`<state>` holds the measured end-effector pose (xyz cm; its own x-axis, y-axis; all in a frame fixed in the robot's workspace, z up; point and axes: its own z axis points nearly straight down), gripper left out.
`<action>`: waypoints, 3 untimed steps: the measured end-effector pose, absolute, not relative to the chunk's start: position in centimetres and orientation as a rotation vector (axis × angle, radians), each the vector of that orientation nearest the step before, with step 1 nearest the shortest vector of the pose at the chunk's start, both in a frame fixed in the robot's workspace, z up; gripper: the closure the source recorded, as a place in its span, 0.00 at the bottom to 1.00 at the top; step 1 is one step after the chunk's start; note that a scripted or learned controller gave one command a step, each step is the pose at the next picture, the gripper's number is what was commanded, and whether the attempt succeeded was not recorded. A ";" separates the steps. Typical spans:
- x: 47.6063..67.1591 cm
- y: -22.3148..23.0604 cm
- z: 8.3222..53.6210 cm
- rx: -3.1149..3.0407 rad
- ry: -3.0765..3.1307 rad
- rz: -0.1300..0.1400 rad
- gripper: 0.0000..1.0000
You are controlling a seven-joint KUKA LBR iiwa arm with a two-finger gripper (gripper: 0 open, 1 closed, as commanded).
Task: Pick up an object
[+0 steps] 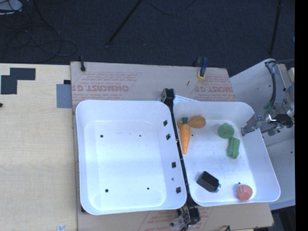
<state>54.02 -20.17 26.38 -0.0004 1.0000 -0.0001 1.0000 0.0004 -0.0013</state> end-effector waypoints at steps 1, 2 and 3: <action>53.8 -13.6 11.7 -2.204 -2.213 0.010 0.00; 54.1 -14.1 13.5 -2.222 -2.214 0.004 1.00; 53.2 -7.7 27.3 -2.219 -2.234 -0.015 1.00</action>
